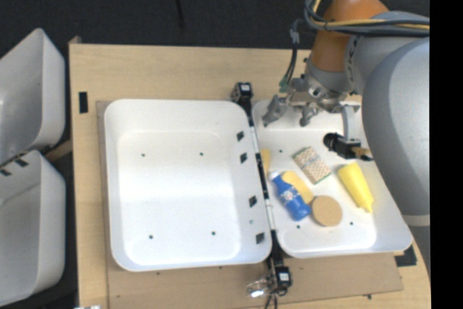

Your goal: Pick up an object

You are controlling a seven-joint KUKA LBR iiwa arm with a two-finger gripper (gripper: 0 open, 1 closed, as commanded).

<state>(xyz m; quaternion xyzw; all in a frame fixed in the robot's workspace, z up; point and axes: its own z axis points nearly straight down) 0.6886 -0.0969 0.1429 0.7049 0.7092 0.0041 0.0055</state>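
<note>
Closest, near right bin (334, 250)'s front edge: brown disc (327, 211), blue bottle (291, 197), yellow banana (357, 184), with patterned block (312, 164) just behind. Gripper (290, 112) spread wide at that bin's far-left corner, grasping nothing, well apart from them.

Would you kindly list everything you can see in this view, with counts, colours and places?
bench: one, pale wood, under both bins
left bin: one, white, bench's left
right bin: one, white, bench's right
banana-shaped item: one, yellow, right bin, right side
bottle: one, blue, right bin, middle
yellow piece: one, yellow, right beside the bottle
disc: one, tan, right bin, right of the bottle
speckled block: one, pale, right bin, behind the bottle
arm: one, grey with orange band, from the right
gripper: one, grey, open, over right bin's far end
</note>
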